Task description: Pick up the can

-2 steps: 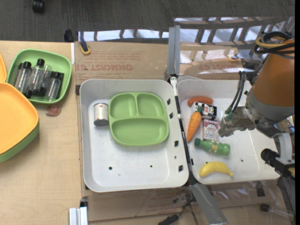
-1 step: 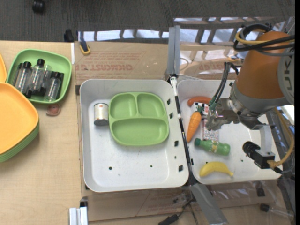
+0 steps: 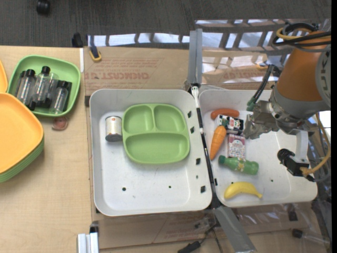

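Approach step, nothing picked yet imo. Going near to far: bottom right of frame, yellow plastic banana (image 3: 243, 191) lies near the front wall of the right-hand shallow white bin (image 3: 274, 191), then a green plastic bottle (image 3: 239, 165) on its side just above it, a pink printed carton (image 3: 236, 148) touching or nearly touching the bottle, an orange toy carrot (image 3: 216, 141) tilted along the bin's left wall, a small black/white packet (image 3: 232, 123) and a red sausage-shaped toy (image 3: 225, 113) further up. Two-finger gripper (image 3: 254, 125) sits mid-right of frame, over the right bin's upper half, just right of the packet and carton; wrist blocks the tips, so can't tell how wide it's set or whether anything's in it. Target: small silver metal can (image 3: 113, 128), lying on its side by the look of it, in the left-hand shallow white bin (image 3: 152, 194), centre-left of frame, close to that bin's left wall and just beside the left rim of the green three-compartment plastic tray (image 3: 156, 133). So can is well apart from gripper: other bin, w/ the tray and the divider between. Next move prob needs a long traverse toward frame left across the divider, then descent in the narrow gap btwn tray rim and bin wall; risk of clipping the tray. Far upper left: green square dish (image 3: 21, 67) w/ clear bottles, orange plates (image 3: 18, 136) stacked on the wood bench, irrelevant.
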`<control>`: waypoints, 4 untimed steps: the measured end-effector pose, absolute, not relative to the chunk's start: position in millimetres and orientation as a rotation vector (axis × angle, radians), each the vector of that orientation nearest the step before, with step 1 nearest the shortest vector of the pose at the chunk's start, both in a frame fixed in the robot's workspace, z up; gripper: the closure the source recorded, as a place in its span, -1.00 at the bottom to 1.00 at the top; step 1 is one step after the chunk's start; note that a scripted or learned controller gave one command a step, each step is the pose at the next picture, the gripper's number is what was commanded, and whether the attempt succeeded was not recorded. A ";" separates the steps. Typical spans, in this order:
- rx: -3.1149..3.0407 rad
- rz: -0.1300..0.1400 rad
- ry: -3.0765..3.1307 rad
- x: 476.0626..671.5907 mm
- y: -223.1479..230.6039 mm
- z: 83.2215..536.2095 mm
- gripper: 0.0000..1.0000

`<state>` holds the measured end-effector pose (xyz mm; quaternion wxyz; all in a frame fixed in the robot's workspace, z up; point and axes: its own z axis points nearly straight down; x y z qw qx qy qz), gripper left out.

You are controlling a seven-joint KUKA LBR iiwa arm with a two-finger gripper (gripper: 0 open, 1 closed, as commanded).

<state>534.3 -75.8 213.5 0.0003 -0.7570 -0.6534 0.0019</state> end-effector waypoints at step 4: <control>-2.343 0.006 -2.092 494.3 -35.0 246.1 1.00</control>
